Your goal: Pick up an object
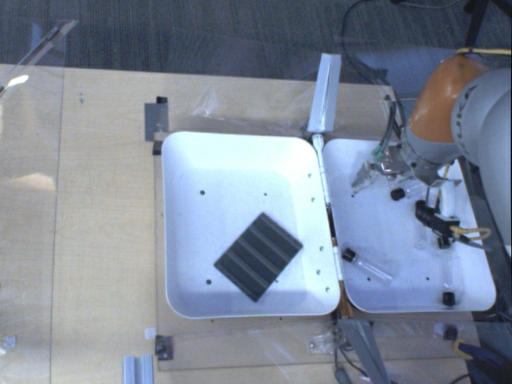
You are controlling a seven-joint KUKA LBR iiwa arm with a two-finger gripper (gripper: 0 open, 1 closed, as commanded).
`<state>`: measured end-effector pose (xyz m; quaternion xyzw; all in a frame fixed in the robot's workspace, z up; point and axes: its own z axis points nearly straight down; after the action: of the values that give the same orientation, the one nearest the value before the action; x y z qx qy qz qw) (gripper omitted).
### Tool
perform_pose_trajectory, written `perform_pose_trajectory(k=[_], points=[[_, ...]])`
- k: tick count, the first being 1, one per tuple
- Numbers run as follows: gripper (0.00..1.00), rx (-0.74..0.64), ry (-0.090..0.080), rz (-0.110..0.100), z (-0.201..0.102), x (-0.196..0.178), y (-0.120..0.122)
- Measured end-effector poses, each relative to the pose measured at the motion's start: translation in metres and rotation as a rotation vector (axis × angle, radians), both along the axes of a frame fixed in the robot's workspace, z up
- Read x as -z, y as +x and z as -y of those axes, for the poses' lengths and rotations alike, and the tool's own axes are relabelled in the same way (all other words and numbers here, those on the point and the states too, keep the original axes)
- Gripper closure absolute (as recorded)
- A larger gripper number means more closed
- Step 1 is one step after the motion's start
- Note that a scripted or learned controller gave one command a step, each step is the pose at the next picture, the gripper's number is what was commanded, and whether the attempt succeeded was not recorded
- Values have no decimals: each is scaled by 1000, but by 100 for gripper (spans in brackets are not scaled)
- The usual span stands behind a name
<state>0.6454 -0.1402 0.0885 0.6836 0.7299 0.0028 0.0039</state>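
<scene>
My arm hangs over the right bin while a dark ribbed slab lies alone in the left bin.

Camera view: two white bins sit side by side on a wooden bench. In the left bin [240,154], a dark ribbed slab [259,256] lies flat and turned on the diagonal, toward five o'clock of the bin's centre. My gripper [392,174] sits in the right bin [480,294] at its twelve o'clock edge; I cannot tell its state from here. A small clear tube with a dark cap [364,265] lies at seven o'clock in that bin, well apart from my gripper. To pick well, I judge I should centre above one object and close across its narrow side. No brand, label or readable writing is visible.
</scene>
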Motion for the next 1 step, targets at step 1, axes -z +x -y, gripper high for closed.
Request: perform_pose_trajectory(k=[1], points=[[100,-2,0,11,-1,-15,3]])
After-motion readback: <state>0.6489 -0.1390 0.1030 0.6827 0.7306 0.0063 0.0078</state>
